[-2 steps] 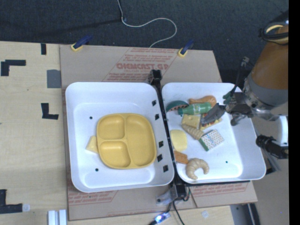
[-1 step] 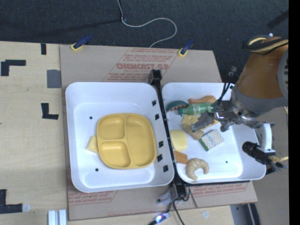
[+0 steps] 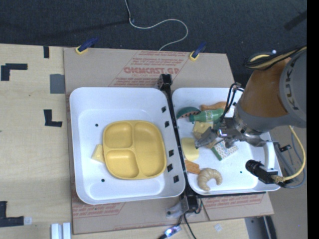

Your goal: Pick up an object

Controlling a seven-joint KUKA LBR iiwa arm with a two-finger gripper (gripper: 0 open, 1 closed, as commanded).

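L bin (image 3: 82, 133) is carrying a yellow divided plate (image 3: 134, 149) near its centre, w/ a pale yellow wedge (image 3: 96, 154) peeking out at the plate's left edge. R bin (image 3: 234, 180) is holding the clutter: green bottle (image 3: 207, 116) lying toward the back edge, an orange piece (image 3: 215, 106) just behind it, a pale yellow block (image 3: 189, 148) against the left wall, a croissant (image 3: 209, 177) near the front edge, a small green-edged card (image 3: 225, 151) mid-bin. Gripper (image 3: 215, 137) is hanging over the bin's middle, between bottle & card; can't tell if it's gripping anything or how wide it's standing. Grey arm (image 3: 271, 96) is reaching in over the right wall.
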